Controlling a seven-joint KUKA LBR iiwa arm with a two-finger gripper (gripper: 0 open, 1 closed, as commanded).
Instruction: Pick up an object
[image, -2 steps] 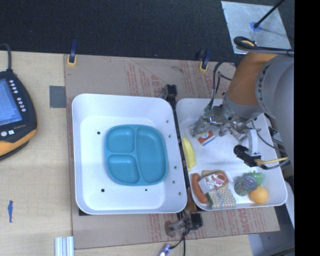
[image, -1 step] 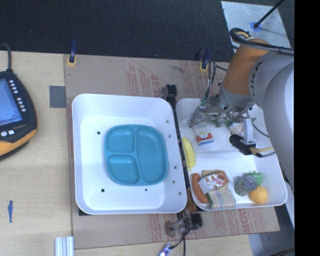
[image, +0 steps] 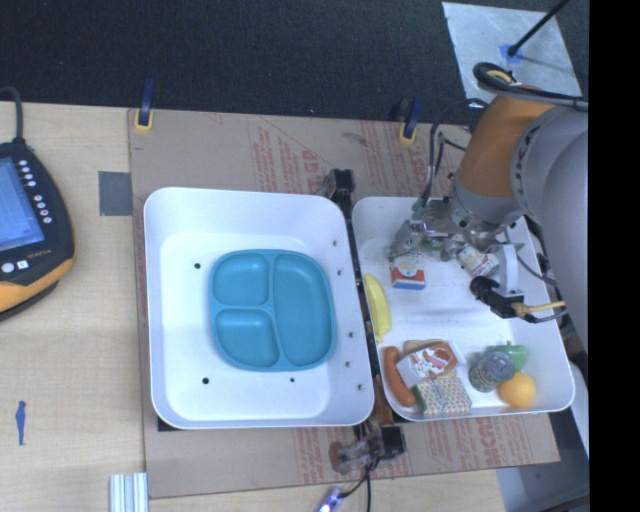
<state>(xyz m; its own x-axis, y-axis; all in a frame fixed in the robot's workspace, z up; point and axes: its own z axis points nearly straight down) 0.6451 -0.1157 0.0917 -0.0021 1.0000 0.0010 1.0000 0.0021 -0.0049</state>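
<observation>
2 bins (image: 160, 300): 1 blue plate (image: 272, 308) (left), 1 banana (image: 376, 304); end effector (image: 418, 240) grip can't be told.

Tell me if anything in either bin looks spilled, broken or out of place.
Nothing looks spilled or damaged. The blue divided plate lies flat in the left bin. One mild oddity: the yellow banana is pressed against the right bin's left wall, while the other items crowd its near side. The end effector is above the small carton.

Bench (image: 80, 400) with two white bins (image: 170, 400)
</observation>
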